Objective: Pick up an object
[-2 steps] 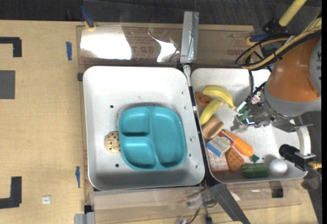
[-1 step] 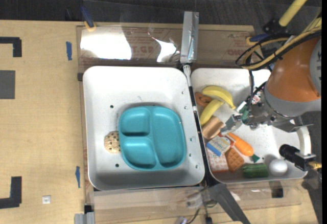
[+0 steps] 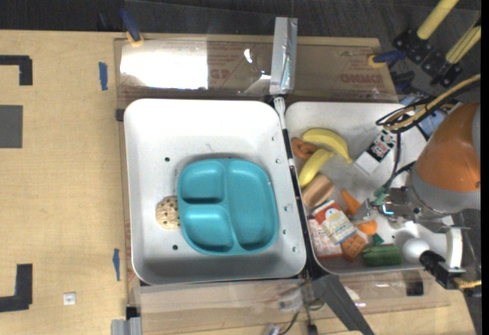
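The objects to pick from lie heaped in the right bin (image 3: 348, 113), just left of the end effector (image 3: 386, 207). Closest to it are a small orange piece (image 3: 350, 200) and a green vegetable (image 3: 381, 255) a little below. Further left sit a printed carton (image 3: 336, 225) and a brown block (image 3: 318, 190), and up and left of the end effector a yellow banana (image 3: 324, 150) curves over a reddish item (image 3: 303, 148). I cannot tell whether the end effector is spread or pressed together; the grey arm with its orange band (image 3: 456, 157) hides it. Far left, in the left bin (image 3: 153, 127), rests a teal divided plate (image 3: 227, 205) with a cookie (image 3: 167, 212) touching its left edge. Both bins stand on the wooden counter (image 3: 53, 173).
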Motion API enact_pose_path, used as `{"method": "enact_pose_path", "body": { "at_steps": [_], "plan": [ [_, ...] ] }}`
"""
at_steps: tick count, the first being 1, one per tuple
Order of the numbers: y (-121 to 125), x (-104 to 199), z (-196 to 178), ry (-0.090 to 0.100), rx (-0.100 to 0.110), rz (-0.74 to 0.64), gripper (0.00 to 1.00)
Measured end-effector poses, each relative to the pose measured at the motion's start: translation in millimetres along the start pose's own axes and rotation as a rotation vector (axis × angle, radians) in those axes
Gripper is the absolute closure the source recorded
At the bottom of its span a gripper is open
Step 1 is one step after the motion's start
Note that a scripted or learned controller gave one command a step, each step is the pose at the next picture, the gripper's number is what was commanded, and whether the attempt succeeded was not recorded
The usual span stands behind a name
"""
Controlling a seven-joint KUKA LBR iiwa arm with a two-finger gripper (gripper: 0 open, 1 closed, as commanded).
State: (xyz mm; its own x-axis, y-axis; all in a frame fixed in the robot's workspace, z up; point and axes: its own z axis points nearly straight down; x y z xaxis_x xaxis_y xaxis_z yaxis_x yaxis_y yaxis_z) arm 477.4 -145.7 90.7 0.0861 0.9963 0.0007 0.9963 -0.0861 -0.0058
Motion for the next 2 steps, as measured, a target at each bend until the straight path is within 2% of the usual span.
{"method": "enact_pose_path", "body": {
  "at_steps": [1,2],
  "plan": [
    [-1,1,-8,0.001,0.003,0.0,1.0],
    [-4,66,-148,0.0,-0.005,-0.011,1.0]
  ]
}}
